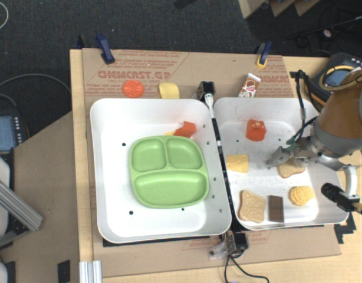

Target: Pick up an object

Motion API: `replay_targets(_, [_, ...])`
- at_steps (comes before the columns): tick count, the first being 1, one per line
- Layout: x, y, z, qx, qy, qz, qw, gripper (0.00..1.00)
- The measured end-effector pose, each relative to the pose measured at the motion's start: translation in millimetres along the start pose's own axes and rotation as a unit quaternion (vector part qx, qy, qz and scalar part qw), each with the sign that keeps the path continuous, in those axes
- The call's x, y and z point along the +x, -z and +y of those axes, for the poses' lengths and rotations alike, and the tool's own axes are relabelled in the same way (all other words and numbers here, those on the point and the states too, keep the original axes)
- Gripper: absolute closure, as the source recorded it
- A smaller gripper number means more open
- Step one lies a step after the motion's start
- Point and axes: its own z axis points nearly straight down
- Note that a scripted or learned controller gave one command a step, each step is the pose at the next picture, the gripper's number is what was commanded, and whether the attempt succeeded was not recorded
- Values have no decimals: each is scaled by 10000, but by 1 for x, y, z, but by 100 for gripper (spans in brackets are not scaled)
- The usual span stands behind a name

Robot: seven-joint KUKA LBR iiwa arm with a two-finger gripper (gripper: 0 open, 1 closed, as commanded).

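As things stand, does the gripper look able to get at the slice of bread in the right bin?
Probably yes. The gripper hangs low in the right bin, and the slice of bread lies flat and uncovered near the front wall, though a brown block sits right beside it.

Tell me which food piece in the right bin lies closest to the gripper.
The tan, flat, cookie-like piece, right by the gripper. The red piece, pale yellow cheese block, bread slice and round yellow piece lie farther off.
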Motion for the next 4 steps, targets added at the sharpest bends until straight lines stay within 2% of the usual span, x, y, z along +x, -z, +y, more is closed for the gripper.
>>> replay_targets(1, [-45,-14,0,69,17,86,9999,0])
replay_targets(2, [-49,3,4,-15,11,0,10000,100])
replay_targets(3, [44,55,27,34,52,39,10000,100])
replay_targets(4, [67,116,84,18,29,26,10000,100])
